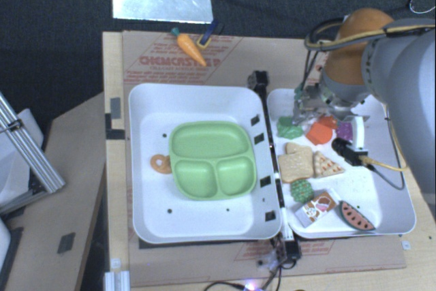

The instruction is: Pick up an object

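The watermelon slice (357, 215) lies at the lower right of the frame, in the near corner of the right bin (398, 211), and just to its left lies a small printed box (315, 206). Above the box there is a green broccoli piece (302, 189), then a cracker (296, 163) with a pizza wedge (326, 165) beside it on the right. Higher in this bin lie a green leafy piece (290, 127), an orange piece (321, 131) and a purple piece (345, 129), all close together. The gripper (308, 105) hangs over this group, just above the green piece and the orange piece; its tips are small and blurred, so I cannot tell if they are spread or closed, and perhaps nothing is between them. The left bin (146, 215) takes the middle of the frame and holds a green tray (211, 159) with three compartments; a small pretzel (161, 163) lies touching the tray's left side. Behind the bins, at the upper middle, a toy carrot (190, 48) lies on the cardboard (146, 59).
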`<state>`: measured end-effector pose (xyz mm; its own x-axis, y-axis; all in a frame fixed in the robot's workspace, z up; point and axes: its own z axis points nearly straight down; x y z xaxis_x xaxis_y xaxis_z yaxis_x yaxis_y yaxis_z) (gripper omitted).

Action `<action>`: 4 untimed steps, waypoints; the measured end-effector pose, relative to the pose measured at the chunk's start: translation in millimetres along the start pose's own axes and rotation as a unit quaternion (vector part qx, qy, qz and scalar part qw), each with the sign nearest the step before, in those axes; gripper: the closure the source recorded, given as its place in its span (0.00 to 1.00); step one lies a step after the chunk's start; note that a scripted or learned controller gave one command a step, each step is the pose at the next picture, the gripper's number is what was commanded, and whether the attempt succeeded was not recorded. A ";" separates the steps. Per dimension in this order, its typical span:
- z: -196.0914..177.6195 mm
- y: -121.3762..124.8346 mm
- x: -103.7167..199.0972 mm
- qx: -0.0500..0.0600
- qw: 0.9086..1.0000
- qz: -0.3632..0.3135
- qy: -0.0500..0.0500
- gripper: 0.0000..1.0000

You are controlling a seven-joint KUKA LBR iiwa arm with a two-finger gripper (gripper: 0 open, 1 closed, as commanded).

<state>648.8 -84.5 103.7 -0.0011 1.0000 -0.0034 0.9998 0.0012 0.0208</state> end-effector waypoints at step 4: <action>-126.7 -2.9 50.4 0.010 1.000 -0.004 0.003 1.00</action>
<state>643.2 -33.7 230.1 -0.0090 1.0000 0.0018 1.0000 0.0090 0.0016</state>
